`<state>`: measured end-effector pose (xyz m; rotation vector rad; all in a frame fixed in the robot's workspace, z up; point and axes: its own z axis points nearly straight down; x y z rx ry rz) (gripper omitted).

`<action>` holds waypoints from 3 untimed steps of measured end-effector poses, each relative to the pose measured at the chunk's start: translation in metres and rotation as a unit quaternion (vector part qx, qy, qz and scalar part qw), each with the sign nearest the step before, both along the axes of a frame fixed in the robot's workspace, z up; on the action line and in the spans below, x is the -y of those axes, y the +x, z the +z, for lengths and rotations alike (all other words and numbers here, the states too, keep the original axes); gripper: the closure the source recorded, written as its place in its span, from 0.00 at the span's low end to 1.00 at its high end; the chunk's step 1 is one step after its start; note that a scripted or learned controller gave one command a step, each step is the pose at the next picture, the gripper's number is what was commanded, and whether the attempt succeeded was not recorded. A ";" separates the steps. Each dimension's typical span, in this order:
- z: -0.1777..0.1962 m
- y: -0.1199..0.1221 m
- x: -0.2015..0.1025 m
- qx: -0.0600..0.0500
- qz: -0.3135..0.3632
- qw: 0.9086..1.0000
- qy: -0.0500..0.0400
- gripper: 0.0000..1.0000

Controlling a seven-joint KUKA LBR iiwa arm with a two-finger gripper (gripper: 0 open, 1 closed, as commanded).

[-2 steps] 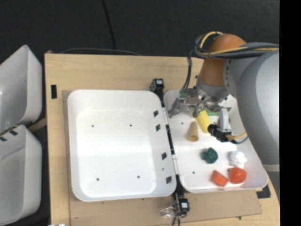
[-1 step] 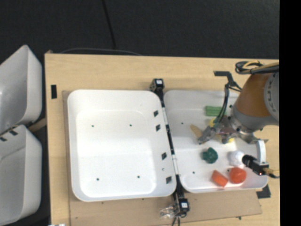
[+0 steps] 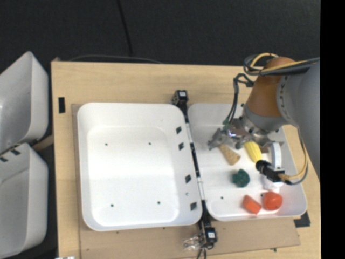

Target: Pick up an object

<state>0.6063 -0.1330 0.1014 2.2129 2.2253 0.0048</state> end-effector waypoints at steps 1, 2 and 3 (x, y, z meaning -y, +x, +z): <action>-0.001 -0.034 -0.038 -0.003 -0.001 1.000 0.000 0.00; -0.001 -0.079 0.002 -0.004 -0.005 1.000 -0.001 0.00; -0.001 -0.116 -0.021 -0.003 -0.004 1.000 0.000 0.00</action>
